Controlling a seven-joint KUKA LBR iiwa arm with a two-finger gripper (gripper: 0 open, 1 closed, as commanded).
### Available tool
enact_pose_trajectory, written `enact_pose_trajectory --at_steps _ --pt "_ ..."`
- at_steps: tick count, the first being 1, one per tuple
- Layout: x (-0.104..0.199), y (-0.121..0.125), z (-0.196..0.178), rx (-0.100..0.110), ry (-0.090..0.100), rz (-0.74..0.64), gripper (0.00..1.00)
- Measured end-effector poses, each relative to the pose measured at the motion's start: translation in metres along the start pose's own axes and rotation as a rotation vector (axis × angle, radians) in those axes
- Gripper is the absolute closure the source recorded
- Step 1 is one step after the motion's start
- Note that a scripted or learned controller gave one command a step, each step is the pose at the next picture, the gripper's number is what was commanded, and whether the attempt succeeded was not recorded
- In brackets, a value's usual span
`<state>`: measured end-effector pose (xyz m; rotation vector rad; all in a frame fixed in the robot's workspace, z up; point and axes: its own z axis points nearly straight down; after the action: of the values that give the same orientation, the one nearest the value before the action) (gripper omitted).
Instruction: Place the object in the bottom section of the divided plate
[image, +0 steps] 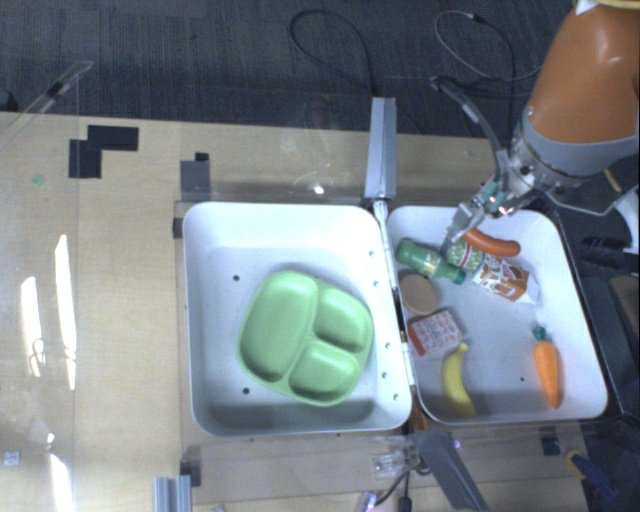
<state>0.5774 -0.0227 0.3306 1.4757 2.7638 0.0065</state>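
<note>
Green is the colour of the divided plate (307, 337), which lies in the left bin (210, 400) — a rounded plate with three sections, one long section on its left side and two smaller ones on its right, the lower of them nearest the bottom of your view. All three sections hold nothing. In the right bin (580, 395), just across the shared wall, you have a cluster of small things: a green bottle (430, 261) lying on its side near the top left, a sausage (492, 243) just to its right resting on top of a juice pouch (502, 279), a brown disc (418, 293) below the bottle, a red patterned packet (436, 330) beneath that, a banana (457, 380) near the bottom edge, and a carrot (546, 367) toward the right wall. Your arm comes in from the upper right, its orange band large in the corner, and the gripper (462, 238) hangs over the top of the right bin, right between the bottle and the sausage. Its tips look close to both, but you cannot tell from this angle whether it is spread or pressed together, nor whether it touches either one. Which of these is the task's object is not clear — all of them sit in the right bin, well apart from the plate.
</note>
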Motion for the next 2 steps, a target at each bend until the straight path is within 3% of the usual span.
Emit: enact_pose_trajectory --at_steps 1,2 --pt "0.000 0.020 -0.002 -0.001 0.000 -0.127 1.00" --pt "0.060 0.027 0.129 0.004 0.005 -0.136 1.00"
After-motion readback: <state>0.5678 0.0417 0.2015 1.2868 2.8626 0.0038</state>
